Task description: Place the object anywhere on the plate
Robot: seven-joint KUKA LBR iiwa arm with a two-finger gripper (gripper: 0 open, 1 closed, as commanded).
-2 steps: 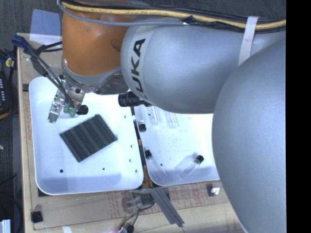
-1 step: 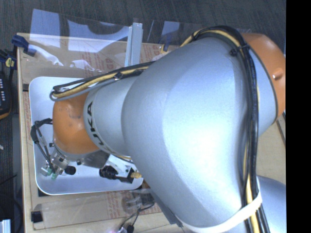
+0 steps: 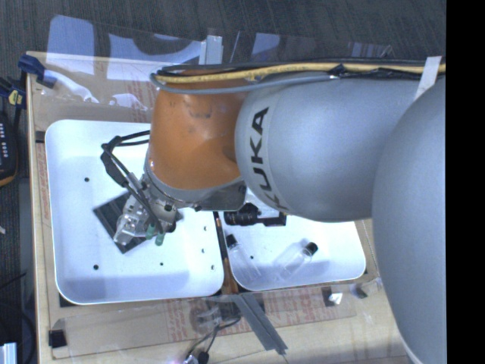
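Camera view puts a dark flat plate (image 3: 114, 212) in the left bin (image 3: 76, 271), at centre-left of the frame, with the gripper (image 3: 140, 226) low over its right edge; whether anything sits in that tool cannot be told. Right of it, the right bin (image 3: 348, 268) holds a clear small bottle with a dark cap (image 3: 297, 255). Above both, the grey and orange arm (image 3: 303, 150) covers the frame's middle.
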